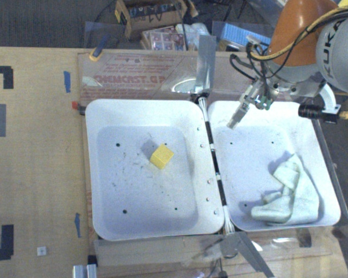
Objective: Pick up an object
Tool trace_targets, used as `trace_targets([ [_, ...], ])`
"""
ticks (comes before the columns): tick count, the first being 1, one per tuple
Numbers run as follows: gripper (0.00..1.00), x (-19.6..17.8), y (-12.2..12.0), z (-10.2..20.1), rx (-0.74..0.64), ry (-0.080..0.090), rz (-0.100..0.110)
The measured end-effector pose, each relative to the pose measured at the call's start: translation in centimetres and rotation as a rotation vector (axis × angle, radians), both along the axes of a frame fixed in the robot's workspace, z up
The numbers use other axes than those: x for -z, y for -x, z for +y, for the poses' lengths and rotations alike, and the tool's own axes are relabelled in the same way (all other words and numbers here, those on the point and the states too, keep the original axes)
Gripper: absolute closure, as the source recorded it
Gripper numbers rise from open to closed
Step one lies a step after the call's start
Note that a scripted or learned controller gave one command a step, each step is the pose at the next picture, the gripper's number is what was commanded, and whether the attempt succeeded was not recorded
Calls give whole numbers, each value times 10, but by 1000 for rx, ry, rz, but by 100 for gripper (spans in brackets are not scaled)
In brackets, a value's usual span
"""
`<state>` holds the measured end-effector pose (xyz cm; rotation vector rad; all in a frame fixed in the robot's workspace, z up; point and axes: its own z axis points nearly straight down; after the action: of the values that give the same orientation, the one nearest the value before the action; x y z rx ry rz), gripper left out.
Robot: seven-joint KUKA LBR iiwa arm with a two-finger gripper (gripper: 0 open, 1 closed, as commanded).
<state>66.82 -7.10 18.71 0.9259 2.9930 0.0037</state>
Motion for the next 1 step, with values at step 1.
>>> trace_targets([
  [1, 0, -54, 47, -83, -272, 3, 1],
])
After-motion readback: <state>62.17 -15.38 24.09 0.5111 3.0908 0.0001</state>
